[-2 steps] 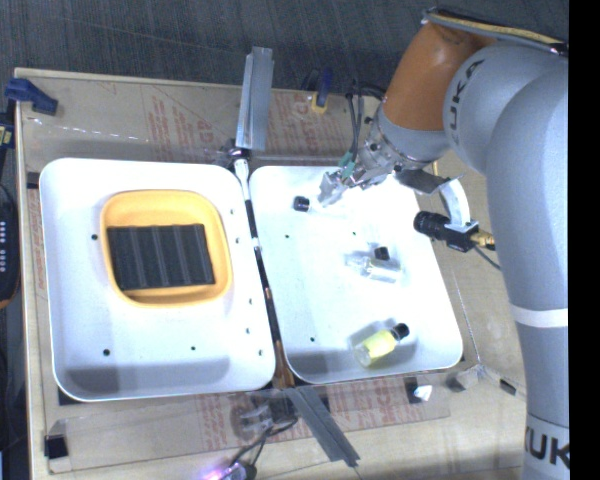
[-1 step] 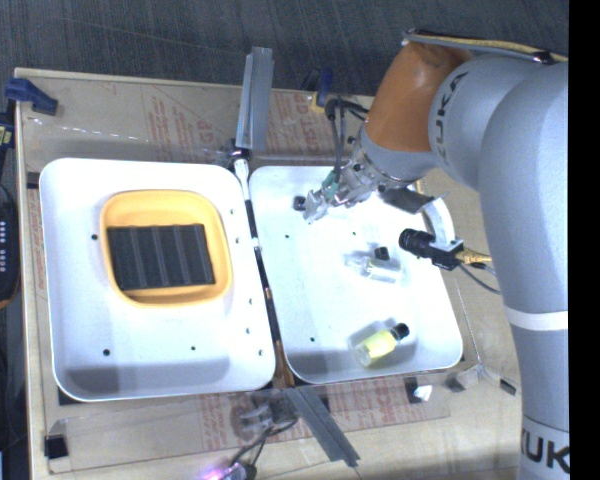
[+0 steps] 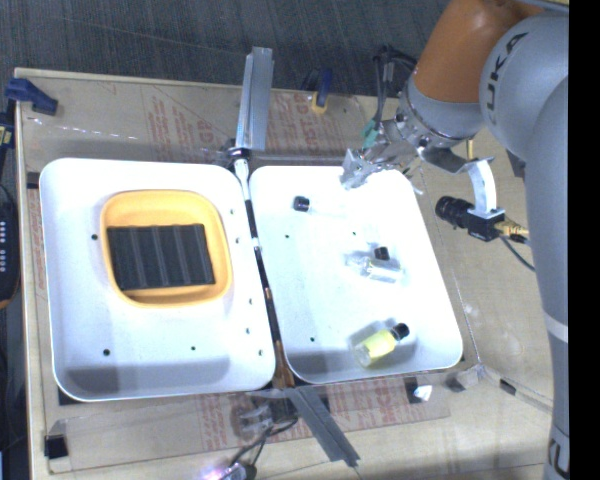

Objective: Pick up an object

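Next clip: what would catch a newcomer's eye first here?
Probably the yellow-orange tray with its dark ribbed insert, sitting in the left bin. Next, the grey arm with its orange band reaching in from the right, its gripper over the right bin's far edge. That bin holds a yellow bottle near its front.

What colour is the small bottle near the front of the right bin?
The small bottle is yellow with a black cap, seen in the camera view.

Dark grey carpet floor [image 3: 130, 18] behind a pale wooden bench [image 3: 130, 108].
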Available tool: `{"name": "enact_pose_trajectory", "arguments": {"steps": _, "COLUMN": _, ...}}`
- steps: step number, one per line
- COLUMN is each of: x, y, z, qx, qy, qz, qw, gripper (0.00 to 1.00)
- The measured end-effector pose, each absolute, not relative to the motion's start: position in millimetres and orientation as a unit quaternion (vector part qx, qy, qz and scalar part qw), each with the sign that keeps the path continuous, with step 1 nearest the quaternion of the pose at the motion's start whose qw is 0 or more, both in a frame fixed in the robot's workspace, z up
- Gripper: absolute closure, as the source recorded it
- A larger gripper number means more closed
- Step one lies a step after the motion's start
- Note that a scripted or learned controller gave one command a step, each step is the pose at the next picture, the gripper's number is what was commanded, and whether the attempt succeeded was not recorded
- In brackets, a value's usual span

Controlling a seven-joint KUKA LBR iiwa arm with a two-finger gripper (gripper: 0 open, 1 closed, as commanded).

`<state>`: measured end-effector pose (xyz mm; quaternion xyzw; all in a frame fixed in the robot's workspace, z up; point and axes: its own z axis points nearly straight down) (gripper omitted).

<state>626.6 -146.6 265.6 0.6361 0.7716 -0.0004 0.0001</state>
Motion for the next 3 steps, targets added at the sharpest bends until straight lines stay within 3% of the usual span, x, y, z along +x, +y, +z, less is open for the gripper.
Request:
{"name": "enact_pose_trajectory", "arguments": {"steps": 1, "x": 609.9, "y": -182.5, "z": 199.2, "qx": 0.676, "qy": 0.737, "qz": -0.0014, "qw": -0.002, "gripper": 1.00}}
{"name": "enact_pose_trajectory", "arguments": {"steps": 2, "x": 567.1, "y": -210.3, "z": 263.6, "qx": 0.697, "qy": 0.717, "qz": -0.0002, "qw": 0.000, "gripper": 1.00}}
{"name": "enact_pose_trajectory", "arguments": {"steps": 3, "x": 618.0, "y": -208.0, "z": 188.6, "qx": 0.680, "qy": 0.734, "qz": -0.0012, "qw": -0.001, "gripper": 1.00}}
